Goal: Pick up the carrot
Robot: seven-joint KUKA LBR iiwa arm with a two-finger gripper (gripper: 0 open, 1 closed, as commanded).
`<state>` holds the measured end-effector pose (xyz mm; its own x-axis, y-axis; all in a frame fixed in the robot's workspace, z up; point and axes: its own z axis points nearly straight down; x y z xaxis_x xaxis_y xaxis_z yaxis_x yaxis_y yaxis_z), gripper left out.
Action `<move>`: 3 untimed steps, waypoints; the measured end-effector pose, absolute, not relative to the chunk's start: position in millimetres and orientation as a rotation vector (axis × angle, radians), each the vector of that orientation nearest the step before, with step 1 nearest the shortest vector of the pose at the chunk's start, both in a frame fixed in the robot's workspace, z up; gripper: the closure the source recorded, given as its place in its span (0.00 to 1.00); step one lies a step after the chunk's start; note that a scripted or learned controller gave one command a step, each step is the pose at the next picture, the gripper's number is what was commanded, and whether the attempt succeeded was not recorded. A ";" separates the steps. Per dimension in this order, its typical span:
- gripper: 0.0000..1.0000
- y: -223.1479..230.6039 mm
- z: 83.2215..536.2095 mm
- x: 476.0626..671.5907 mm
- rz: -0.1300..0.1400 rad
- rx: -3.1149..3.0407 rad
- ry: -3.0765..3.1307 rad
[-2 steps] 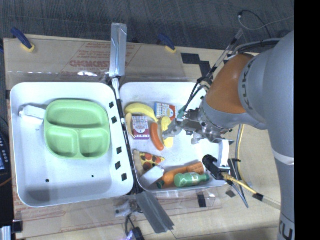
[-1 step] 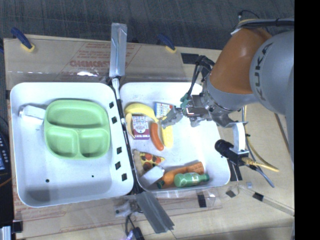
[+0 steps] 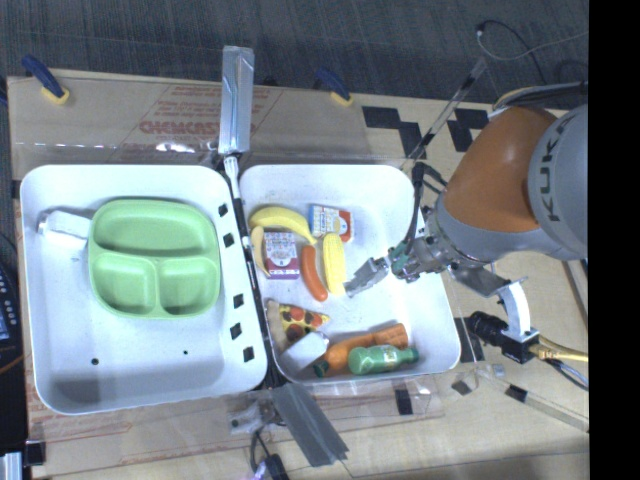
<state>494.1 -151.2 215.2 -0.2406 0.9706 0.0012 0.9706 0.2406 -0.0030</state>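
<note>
The carrot point(image 3: 362, 344) lies near the front wall of the right bin point(image 3: 432, 313). It is orange with a green leafy end pointing left, and a green bottle point(image 3: 382, 360) rests against its front side. My gripper point(image 3: 364, 275) hangs over the middle of the right bin, up and back from the carrot and apart from it. It sits just right of a yellow banana point(image 3: 333, 260). Nothing shows in its grasp.
In the right bin there is also an orange sausage point(image 3: 314, 272), a second banana point(image 3: 280, 219), a small carton point(image 3: 331, 222), a purple-and-red packet point(image 3: 282, 254) and a pizza slice point(image 3: 300, 319). A green divided tray point(image 3: 155, 257) sits in the left bin point(image 3: 60, 368).
</note>
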 end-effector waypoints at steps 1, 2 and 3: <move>0.00 -113.8 94.4 506.3 -0.003 -2.047 -2.386; 0.00 -151.3 184.6 572.3 0.000 -1.994 -2.428; 0.00 -108.6 93.4 528.5 -0.002 -1.754 -2.607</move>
<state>528.5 -108.6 93.4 -0.3766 0.9264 0.0005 0.9264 0.3766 0.0011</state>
